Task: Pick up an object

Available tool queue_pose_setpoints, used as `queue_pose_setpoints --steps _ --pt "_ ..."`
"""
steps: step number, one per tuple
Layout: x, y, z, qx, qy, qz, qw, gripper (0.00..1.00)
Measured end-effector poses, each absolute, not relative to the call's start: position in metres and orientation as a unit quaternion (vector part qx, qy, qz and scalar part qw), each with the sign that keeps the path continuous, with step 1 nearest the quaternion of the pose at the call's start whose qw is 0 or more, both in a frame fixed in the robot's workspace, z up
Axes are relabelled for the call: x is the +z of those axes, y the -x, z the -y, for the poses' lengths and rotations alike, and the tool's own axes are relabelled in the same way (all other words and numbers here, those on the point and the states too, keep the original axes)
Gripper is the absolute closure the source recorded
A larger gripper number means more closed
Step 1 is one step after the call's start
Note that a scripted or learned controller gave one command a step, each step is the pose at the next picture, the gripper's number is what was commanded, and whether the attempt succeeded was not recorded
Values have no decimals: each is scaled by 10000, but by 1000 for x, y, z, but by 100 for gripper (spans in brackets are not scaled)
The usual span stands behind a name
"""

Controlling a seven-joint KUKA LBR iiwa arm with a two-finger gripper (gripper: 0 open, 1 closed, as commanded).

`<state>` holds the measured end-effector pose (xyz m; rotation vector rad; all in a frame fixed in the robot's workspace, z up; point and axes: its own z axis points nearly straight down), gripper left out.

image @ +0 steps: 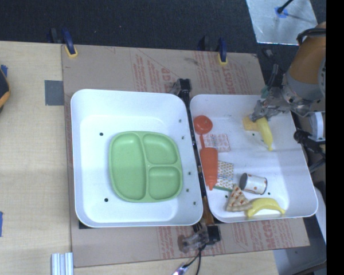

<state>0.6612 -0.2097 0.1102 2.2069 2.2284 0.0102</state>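
In the left white bin (83, 153) lies a green divided plastic plate (144, 166). Right of that plate, in the right bin (298, 176), the gripper (262, 112) hangs beside a yellow banana (265, 132); whether it grips anything I cannot tell.

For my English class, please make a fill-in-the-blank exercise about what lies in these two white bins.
1. The green plastic divided plate lies in the ____ white bin.
2. This plate has ____ compartments.
3. The gripper hovers at the right white bin, above a ____ toy banana.
4. The orange toy carrot lies beside the ____ spoon.

Missing words: left; three; yellow; red
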Motion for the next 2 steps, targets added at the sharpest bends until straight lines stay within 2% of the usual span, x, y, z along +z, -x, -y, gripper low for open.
queue_pose_setpoints --steps 1,2 --pt "176 -601 212 -9 -7060 -7082 -6 100" --pt "215 -632 95 -6 -7045 -7097 -8 100"
